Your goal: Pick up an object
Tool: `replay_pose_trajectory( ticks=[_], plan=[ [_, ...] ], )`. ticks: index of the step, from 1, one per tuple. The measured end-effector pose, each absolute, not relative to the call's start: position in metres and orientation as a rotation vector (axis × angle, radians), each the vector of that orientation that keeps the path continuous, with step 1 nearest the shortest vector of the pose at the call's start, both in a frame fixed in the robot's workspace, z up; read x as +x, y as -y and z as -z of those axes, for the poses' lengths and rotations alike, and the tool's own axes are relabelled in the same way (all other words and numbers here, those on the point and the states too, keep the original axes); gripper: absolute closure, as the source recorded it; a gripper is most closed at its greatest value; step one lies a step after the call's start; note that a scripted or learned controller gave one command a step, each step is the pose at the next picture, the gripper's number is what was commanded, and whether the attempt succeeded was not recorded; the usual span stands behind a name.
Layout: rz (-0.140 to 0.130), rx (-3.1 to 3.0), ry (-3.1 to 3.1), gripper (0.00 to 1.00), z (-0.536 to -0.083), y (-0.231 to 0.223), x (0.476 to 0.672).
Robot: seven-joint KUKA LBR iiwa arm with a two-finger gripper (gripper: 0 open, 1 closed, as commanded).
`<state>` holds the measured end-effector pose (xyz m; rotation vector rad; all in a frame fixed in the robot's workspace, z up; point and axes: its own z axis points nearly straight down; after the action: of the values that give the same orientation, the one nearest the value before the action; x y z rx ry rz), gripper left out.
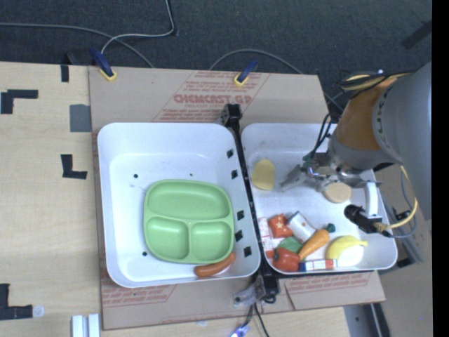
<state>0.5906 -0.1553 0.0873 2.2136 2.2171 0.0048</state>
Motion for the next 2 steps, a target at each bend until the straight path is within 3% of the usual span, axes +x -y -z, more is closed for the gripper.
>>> replay_pose_trajectory(
  ticks=[1, 2],
  plan=[
    [0.0, 2.22, -2.216, 0.0, -0.087, 0.225, 0.499],
    [-0.007, 2.213, -2.219, 0.0, -0.087, 0.185, 0.584]
  ],
)
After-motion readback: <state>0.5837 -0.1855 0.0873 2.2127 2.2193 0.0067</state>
